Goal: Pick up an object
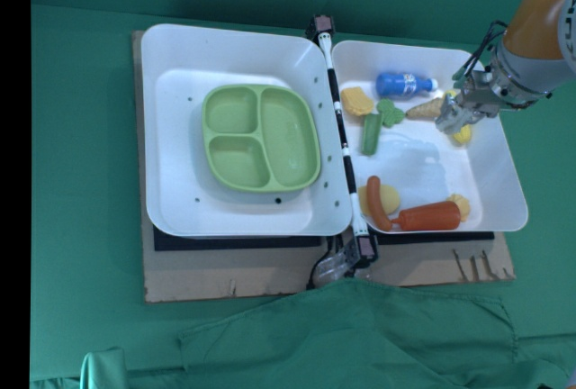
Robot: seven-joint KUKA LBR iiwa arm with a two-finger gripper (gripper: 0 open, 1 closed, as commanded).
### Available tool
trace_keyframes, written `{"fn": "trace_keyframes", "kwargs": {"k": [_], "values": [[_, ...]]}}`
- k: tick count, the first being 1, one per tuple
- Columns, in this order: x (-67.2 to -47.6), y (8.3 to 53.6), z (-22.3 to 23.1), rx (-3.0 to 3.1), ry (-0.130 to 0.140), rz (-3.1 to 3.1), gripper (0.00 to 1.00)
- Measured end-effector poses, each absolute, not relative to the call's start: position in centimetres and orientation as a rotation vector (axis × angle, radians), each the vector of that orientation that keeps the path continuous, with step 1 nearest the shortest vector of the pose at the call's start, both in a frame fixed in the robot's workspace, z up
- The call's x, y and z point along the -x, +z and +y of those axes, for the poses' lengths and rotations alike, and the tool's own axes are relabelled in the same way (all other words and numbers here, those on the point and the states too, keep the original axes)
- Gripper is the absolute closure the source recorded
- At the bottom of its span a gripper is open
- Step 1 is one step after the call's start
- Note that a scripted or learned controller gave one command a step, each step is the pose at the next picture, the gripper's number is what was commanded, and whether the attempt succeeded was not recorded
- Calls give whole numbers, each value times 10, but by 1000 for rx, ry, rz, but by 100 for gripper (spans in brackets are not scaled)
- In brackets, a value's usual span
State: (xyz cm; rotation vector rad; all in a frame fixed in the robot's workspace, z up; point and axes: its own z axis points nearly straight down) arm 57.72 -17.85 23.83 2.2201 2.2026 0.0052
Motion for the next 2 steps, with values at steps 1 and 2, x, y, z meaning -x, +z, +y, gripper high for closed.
{"fn": "trace_keyframes", "kwargs": {"k": [1,2], "values": [[-602,283,-78,-2208,12,2225,100],[-517,252,-128,-2235,-6,2210,100]]}}
